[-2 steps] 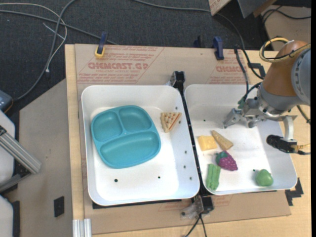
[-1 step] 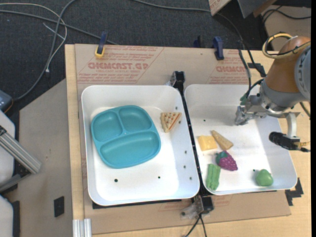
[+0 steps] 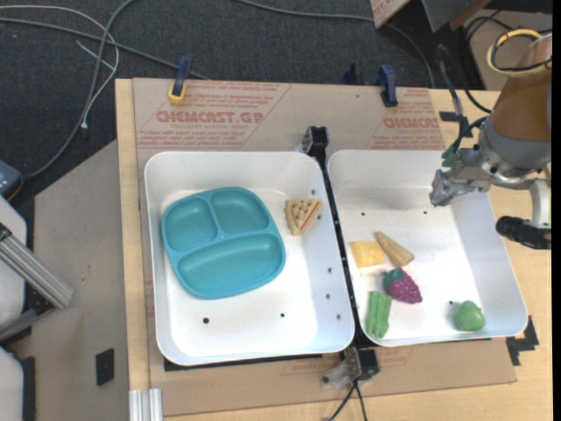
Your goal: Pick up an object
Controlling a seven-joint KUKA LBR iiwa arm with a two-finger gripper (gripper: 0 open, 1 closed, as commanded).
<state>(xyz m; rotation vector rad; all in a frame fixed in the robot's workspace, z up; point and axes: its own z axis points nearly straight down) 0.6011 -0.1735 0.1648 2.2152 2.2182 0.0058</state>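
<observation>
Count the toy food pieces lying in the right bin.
5. A yellow cheese block and a tan wedge sit mid-bin, purple grapes just below them, a green stalk by the near-left corner, and a green pepper near-right. None looks hidden.

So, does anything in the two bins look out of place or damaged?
Nothing stands out. The teal plate lies flat in the left bin, a waffle piece beside it; the toy foods in the right bin look intact.

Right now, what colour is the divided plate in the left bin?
Teal blue; the divided plate shows plainly in the camera view, lying flat in the left bin.
</observation>
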